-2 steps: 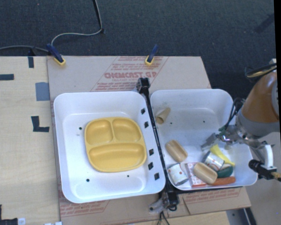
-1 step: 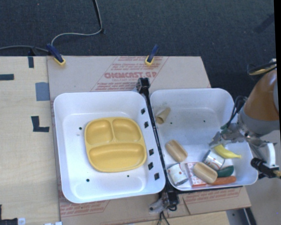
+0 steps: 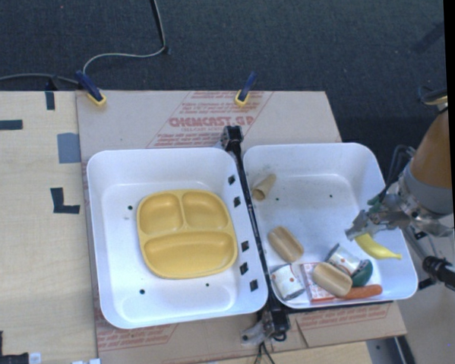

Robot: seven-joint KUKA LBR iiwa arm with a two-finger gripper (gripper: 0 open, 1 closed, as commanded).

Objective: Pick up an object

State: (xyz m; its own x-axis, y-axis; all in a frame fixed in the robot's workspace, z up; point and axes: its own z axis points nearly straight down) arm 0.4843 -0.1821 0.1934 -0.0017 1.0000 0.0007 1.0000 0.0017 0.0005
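Grey and orange, my arm [image 3: 432, 167] leans in over the outer wall of the right bin [image 3: 310, 154], wrist angled down toward the bin's near corner. I see the gripper [image 3: 367, 225] low over the floor there, just above the yellow banana [image 3: 377, 247]; whether it is parted or closed I cannot tell. Beside the banana lie a bread roll [image 3: 332, 278], a carrot [image 3: 362, 291] and a hot-dog bun [image 3: 285, 244]. Left of that bin, the other bin holds a yellow divided plate [image 3: 187, 233].

Bright, even overhead light, soft shadows, slight overall softness, mild glare on white bins [image 3: 109, 244].
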